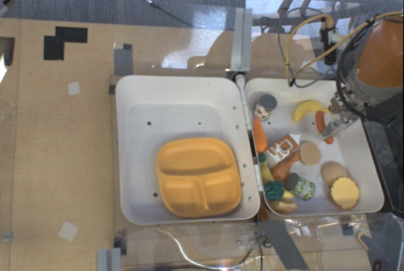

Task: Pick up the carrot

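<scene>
The slim orange tapered carrot [259, 134] lies lengthwise against the left wall of the right shallow white bin [372, 165], beside a small carton [282, 149] whose print is too small to read. Rightward, the gripper [332, 127] hovers by a yellow banana [308, 109]; its grip state is unclear.

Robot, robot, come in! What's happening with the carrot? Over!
Two-finger gripper hovering in right white bin, near yellow banana. Long orange carrot lying untouched along bin's left wall. Small round-topped can sits at its upper end.
</scene>
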`<action>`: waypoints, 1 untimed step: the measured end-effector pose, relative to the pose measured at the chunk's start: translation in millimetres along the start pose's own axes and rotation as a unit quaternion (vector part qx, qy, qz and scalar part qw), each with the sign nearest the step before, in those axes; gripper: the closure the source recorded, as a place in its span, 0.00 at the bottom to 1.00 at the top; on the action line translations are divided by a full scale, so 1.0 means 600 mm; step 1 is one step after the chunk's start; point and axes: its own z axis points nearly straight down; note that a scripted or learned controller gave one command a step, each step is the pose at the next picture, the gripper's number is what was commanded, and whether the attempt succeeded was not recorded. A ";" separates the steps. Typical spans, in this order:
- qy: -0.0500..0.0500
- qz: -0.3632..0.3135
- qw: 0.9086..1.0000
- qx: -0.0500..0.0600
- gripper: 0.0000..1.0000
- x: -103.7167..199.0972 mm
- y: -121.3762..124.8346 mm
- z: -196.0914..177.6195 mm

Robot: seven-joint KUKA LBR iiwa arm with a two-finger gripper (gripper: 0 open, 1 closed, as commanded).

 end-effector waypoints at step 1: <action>0.001 0.076 0.997 0.004 1.00 -0.138 -0.013 0.051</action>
